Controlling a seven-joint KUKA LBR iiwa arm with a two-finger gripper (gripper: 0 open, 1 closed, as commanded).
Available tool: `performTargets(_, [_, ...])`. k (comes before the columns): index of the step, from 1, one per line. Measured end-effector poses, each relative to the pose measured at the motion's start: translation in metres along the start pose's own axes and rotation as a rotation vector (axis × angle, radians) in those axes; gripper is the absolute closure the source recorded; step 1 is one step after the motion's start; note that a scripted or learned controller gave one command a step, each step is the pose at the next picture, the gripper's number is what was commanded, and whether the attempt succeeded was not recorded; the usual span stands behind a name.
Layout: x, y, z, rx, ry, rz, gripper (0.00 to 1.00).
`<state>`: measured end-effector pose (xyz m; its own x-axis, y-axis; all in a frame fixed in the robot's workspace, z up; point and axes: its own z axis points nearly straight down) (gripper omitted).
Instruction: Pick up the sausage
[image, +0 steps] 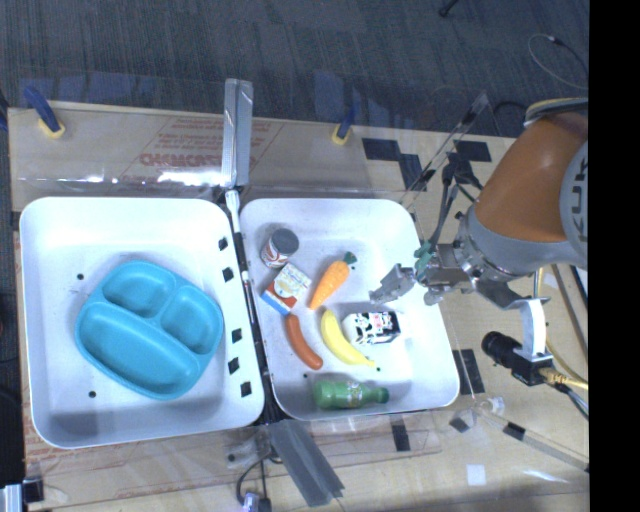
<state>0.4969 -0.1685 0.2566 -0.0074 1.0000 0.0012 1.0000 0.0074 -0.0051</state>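
Orange-red toy sausage (303, 341) lies in the right bin (432, 368), not yet picked up, while my jaws (392, 286) hang over that bin's right part.

Seen from above, the sausage rests flat on the bin floor near the left wall, slanting down to the right, just beside a yellow banana (343, 339) and below a small carton (289, 284) and a carrot (330, 281). A tin can (280, 245), a black-and-white pouch (373, 326) and a green bottle (350, 394) share this bin; the left bin (40, 300) carries a blue divided plate (149, 329). Whether my jaws are apart or together, I cannot tell. I judge the sausage light, smooth and likely to roll, so I would pinch it across its middle, watching the banana alongside.
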Motion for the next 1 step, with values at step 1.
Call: performTargets(1, [0.0693,0.0129,0.1014,0.000,-0.001,-0.142,0.00])
